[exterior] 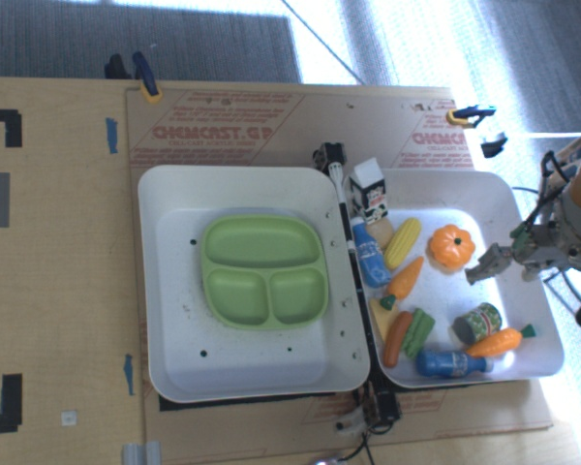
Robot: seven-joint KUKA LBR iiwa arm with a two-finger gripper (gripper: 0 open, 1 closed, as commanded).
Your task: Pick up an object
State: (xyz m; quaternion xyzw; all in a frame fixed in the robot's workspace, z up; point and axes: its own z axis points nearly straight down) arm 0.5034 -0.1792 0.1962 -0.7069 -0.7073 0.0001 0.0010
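A: Nearest candidate: orange pumpkin (451,246), upper middle of the right bin (535,223), just left of the gripper (486,264). Probably hollow plastic: light, stiff, smooth and rounded, so apt to squirt out of a pinch. Best taken across the widest part, below the stem.

B: Easier options? Green can (479,322) lower down, lying tilted against a small carrot (497,341); likely rigid, with flat ends to grip across.

A: Crowded, though. Blue bottle (447,362) just below, touching the carrot.

B: And the gripper?

A: Hovering over the bin's right half with nothing between the fingers; how far apart, impossible to tell.

B: Further left?

A: Corn (402,242), more toys, then the green divided plate (264,270) in the left bin (165,289).
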